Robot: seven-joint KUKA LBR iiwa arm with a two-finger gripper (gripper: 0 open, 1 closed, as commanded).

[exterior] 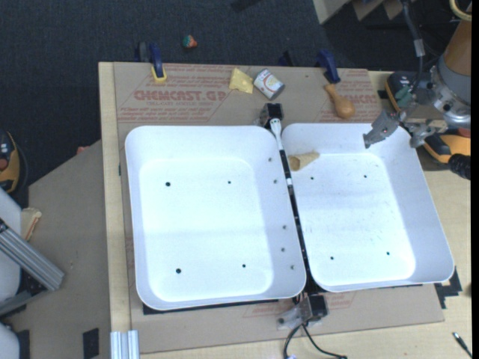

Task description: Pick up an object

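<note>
Small tan wedge (303, 159) lies in the right bin (419, 223), hard up in its far-left corner, just beside the wall that meets the left bin (142, 223). Looks like a pale, flattish scrap, pointed at one end; material not clear at this size. Judged light and fairly stiff, likely to slide on the smooth white floor if nudged, so best taken across its narrow width near the thicker middle, fingers aligned so neither strikes the bin wall. Corner position leaves little room on the wall side; a miss or a push into the corner is the risk. Claw (392, 129) hangs over the far-right rim of the right bin, well apart from the wedge, fingers spread and nothing between them. On the desk (120, 290) beyond the bins: a yellow piece (241, 81), a small white box (269, 84), an orange wooden-looking object (339, 102), all outside the bins. Blue clamps (156, 58) hold the board's far edge. No grasp begun; approach toward the corner is what remains.
</note>
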